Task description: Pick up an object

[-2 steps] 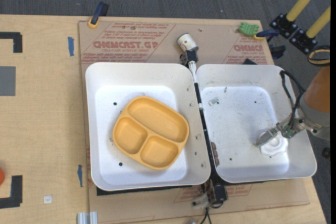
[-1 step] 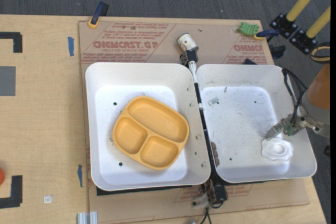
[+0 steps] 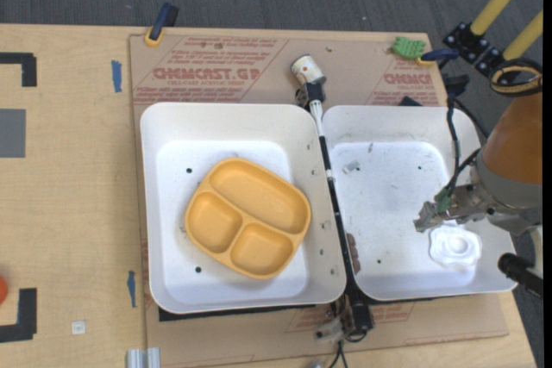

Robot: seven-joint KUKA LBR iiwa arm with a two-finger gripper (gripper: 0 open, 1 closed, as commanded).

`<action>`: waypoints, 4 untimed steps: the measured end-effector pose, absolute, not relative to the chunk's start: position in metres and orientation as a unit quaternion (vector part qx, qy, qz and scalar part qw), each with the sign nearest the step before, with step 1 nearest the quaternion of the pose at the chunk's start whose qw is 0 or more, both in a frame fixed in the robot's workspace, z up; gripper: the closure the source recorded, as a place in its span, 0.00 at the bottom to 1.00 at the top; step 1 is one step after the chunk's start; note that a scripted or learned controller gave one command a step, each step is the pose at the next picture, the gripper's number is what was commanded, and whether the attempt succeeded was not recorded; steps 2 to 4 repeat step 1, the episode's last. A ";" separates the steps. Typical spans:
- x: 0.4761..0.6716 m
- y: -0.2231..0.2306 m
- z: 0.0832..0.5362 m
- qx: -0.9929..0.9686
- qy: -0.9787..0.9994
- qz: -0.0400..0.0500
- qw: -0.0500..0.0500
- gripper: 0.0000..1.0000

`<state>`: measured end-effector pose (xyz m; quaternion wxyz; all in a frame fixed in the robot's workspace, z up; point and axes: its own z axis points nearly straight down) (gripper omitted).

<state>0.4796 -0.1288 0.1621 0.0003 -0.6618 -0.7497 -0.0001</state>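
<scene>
A yellow divided plate [image 3: 248, 218] with three compartments lies flat in the left white bin [image 3: 164, 134]. A small white object [image 3: 454, 248] rests on the floor of the right white bin [image 3: 379, 159], near its front right corner. My gripper [image 3: 434, 216] hangs low over the right bin, just above and to the left of the white object, close to it. The grey arm with its orange band [image 3: 520, 138] comes in from the right and hides the bin's right wall.
A white and black fitting [image 3: 307, 75] sits on the cardboard behind the ridge between the bins. A green clip [image 3: 409, 47] and a blue and yellow clamp [image 3: 161, 21] hold the cardboard's back edge. Cables trail at the right bin's back right corner [image 3: 452, 112].
</scene>
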 end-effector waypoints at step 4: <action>0.516 -0.172 0.190 -0.618 -0.786 0.000 -0.002 1.00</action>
